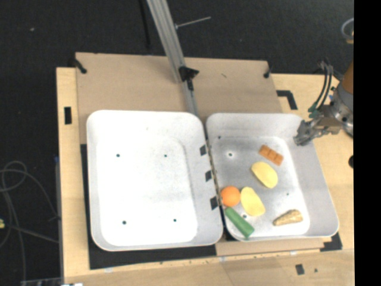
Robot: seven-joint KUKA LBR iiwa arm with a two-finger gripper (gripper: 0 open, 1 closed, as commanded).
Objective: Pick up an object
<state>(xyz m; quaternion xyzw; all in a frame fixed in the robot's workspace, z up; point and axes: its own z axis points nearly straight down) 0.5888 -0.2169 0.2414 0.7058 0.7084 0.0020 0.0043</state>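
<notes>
The right bin (309, 177) holds several small objects: an orange-brown block (271, 155), a pale yellow oval piece (264, 174), a second yellow piece (252, 201), an orange ball (230, 195), a green stick (239, 221) and a tan wedge (288, 218). My gripper (305, 133) hangs at the bin's upper right rim, up and to the right of the orange-brown block, touching none of the objects. Nothing shows between its fingertips.
The left bin (143, 177) lies beside the right one. A slanted metal rail (169, 40) runs from the top of the view down to the gap between the bins. The arm's wrist (340, 109) and cables sit at the right edge.
</notes>
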